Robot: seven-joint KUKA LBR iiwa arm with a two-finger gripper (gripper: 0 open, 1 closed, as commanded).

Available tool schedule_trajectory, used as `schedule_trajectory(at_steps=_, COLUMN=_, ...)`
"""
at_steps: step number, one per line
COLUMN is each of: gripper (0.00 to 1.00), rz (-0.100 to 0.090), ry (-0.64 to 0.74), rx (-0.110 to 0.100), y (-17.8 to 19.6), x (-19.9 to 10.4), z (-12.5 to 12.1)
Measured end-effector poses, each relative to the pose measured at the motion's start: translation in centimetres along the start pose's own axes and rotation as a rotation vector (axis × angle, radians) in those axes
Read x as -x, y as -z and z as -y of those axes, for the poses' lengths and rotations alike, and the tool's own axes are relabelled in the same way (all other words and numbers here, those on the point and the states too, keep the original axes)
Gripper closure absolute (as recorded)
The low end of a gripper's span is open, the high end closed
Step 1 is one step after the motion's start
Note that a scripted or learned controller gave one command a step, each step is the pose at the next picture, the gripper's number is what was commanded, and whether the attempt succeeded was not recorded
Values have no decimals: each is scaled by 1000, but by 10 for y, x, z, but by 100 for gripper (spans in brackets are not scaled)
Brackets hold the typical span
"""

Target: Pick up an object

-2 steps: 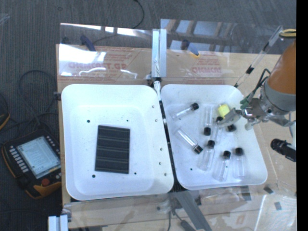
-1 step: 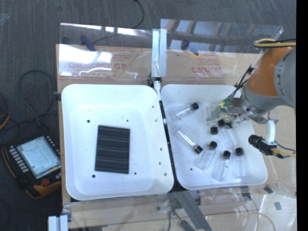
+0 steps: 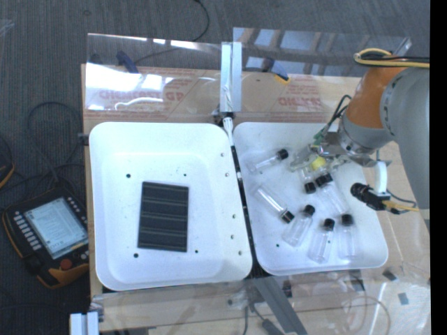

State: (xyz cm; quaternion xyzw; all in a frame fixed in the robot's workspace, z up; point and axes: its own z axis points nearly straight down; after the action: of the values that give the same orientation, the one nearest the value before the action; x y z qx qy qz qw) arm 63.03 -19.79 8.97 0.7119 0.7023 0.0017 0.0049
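The right bin (image 3: 265, 257) holds several small clear vials with black caps. One vial (image 3: 268, 162) lies near the bin's upper left, another (image 3: 272, 204) in the middle, and three stand or lean along the front, such as the vial (image 3: 299, 230). My gripper (image 3: 316, 157) reaches down into the bin's upper right part, among two or three vials with a small yellow piece (image 3: 318, 163) right at its tip. The arm's grey body and orange band (image 3: 370, 96) hide what lies behind it. A dark ribbed slab (image 3: 163, 216) lies flat in the left bin (image 3: 112, 152).
A raised divider (image 3: 237, 180) where the two bin rims meet separates the bins. Clear plastic walls (image 3: 230, 75) stand along the back of the bench. A black cable connector (image 3: 367, 194) hangs off the arm over the right bin's right rim. A teach pendant (image 3: 49, 232) lies on the floor at left.
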Motion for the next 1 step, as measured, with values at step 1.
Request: schedule_trajectory(at_steps=1, gripper=100, rz=2, ry=1, rx=-3, y=9, x=0, z=0)
